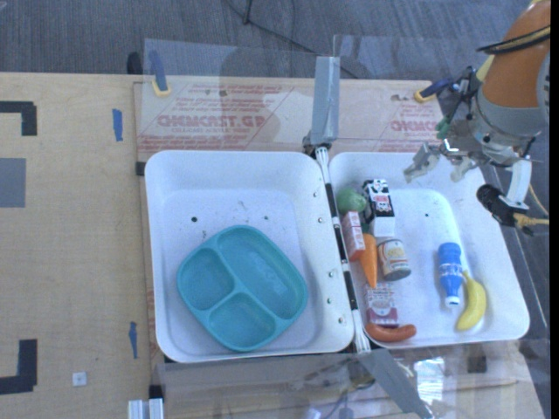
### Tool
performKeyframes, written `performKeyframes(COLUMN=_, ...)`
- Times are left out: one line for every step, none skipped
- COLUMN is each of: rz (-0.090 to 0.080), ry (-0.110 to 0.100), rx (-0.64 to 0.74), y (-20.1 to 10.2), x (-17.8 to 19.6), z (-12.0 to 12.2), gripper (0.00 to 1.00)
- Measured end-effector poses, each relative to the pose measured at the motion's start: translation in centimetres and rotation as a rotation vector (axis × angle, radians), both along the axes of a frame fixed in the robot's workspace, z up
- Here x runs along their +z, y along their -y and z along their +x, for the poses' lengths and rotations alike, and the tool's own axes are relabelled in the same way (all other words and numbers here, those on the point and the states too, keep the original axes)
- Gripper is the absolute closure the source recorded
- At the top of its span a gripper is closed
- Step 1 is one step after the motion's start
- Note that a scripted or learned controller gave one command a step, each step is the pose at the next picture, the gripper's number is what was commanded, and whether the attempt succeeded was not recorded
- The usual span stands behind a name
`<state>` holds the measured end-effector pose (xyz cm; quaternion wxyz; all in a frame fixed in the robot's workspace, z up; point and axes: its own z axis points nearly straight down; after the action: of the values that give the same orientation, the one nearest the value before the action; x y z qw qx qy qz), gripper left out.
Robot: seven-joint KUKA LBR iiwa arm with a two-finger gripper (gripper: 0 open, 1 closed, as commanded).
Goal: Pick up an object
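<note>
On the wooden tabletop (70,260) the left bin (166,182) holds a teal divided plate (242,287), lying flat toward its near side; across the central divider, the right bin (511,295) carries a cluster along its left wall: a green object (351,200), a black-and-white carton (379,197), a red packet (353,234), an orange carrot (369,260), a small can (394,258) and a red sausage (390,331); farther right lie a blue bottle (450,273) and, just beside it, a yellow banana (472,305); the gripper (443,162) hangs over the bin's far right corner, its jaws spread apart, nothing between them, well apart from every object.
</note>
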<state>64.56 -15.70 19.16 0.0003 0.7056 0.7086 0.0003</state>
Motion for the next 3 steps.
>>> performKeyframes(rz=-0.002, ry=0.004, rx=0.002, y=0.0, x=1.1, z=0.1, gripper=1.0)
performKeyframes(rz=-0.002, ry=0.003, rx=0.002, y=0.0, x=1.1, z=0.1, gripper=0.0)
performKeyframes(rz=-0.001, ry=0.003, rx=0.012, y=-6.9, x=-9.7, z=2.2, gripper=0.0)
